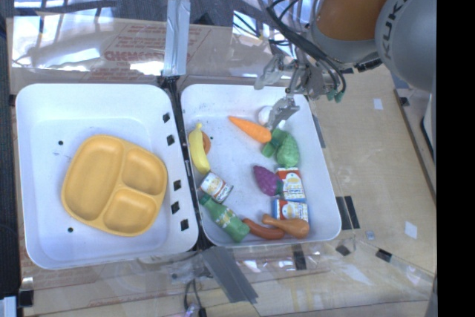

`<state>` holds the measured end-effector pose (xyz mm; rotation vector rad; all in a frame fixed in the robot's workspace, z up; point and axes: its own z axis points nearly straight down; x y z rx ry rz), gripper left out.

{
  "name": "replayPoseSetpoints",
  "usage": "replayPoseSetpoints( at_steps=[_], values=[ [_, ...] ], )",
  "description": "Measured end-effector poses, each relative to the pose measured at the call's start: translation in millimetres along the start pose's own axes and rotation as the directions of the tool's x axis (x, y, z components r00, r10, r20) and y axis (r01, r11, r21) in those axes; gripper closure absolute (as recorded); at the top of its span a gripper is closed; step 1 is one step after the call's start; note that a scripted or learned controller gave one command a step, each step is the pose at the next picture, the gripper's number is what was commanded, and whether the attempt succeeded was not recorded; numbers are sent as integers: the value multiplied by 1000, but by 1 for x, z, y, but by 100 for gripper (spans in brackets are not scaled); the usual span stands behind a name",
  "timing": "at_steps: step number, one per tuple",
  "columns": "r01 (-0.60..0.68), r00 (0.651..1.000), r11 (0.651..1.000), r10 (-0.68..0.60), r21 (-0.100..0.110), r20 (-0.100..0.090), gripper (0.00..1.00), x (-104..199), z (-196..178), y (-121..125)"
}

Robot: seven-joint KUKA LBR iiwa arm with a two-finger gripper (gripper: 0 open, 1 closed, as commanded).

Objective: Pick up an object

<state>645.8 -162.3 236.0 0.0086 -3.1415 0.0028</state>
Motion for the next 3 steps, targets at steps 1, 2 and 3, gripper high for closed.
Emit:
replayPoseSetpoints(
  at_steps=[1, 2, 3],
  values=[
    [182, 983, 983, -182, -4, -2, 0, -11, 146, 9],
    [188, 982, 982, -188, 2, 9, 100, -15, 130, 10],
    [126, 992, 992, -126, 5, 15, 100, -12, -5, -6]
  ],
)
